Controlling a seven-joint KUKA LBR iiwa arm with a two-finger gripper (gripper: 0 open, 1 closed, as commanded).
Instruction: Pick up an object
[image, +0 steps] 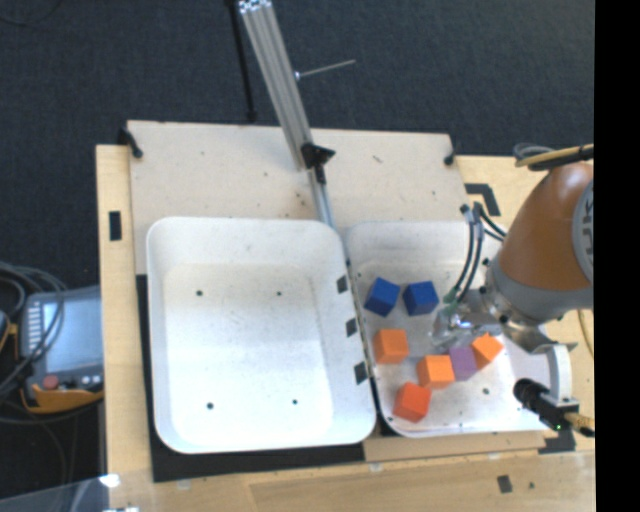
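Claw (455, 325) over right bin (400, 245), purple block (462, 362) just below it

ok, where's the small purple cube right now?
The small purple cube sits in the right-hand white bin, toward its right side, between two orange cubes, just below the gripper.

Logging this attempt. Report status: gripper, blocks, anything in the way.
Gripper low in the right bin, among the blocks; finger state unclear. Purple block and orange block just beside it. Nothing seen held. Blocks packed close; neighbours crowd any grasp.
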